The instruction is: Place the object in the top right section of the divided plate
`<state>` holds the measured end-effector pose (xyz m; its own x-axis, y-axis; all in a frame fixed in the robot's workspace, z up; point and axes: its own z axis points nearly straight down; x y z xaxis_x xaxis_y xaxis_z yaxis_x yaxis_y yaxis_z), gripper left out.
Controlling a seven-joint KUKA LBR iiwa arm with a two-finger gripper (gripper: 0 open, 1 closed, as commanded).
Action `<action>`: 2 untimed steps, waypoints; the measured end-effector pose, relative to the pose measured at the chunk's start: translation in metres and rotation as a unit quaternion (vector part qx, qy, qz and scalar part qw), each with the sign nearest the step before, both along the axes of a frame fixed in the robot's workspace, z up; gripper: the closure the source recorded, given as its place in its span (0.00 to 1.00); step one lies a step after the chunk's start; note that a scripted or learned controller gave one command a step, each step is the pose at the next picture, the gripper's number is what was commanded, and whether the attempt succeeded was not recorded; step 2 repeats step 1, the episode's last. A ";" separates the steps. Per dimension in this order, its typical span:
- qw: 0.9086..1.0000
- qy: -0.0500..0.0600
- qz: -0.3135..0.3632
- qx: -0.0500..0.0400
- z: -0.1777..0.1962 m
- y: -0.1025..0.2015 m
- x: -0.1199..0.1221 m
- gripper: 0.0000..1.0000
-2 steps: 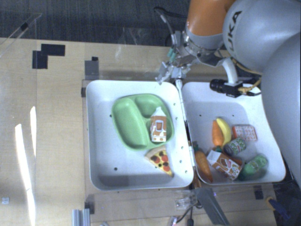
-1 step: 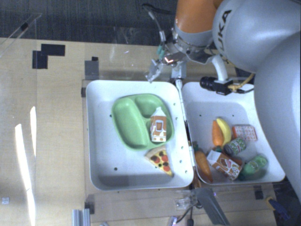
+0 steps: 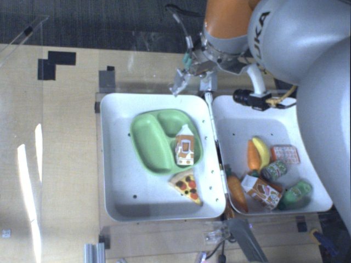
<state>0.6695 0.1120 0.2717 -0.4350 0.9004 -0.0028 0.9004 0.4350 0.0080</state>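
A green divided plate (image 3: 151,141) lies in the left bin (image 3: 118,163). A small white and orange milk carton (image 3: 185,148) lies on the plate's right side, mostly over the lower right section, with its peaked top reaching toward the upper right one. My gripper (image 3: 193,84) hangs over the far rim of the left bin, up and beyond the plate. It is open, and nothing sits between its fingers (image 3: 179,85).
A toy pizza slice (image 3: 186,186) lies on the left bin's floor just below the plate. The right bin (image 3: 236,125) holds a banana (image 3: 262,151), a carrot (image 3: 237,193), a can (image 3: 274,170), a juice box (image 3: 263,191) and other toy food.
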 end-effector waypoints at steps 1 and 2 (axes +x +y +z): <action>1.000 0.000 0.000 0.000 0.000 0.000 0.000 0.00; 1.000 0.000 0.000 0.000 0.000 0.000 0.000 0.00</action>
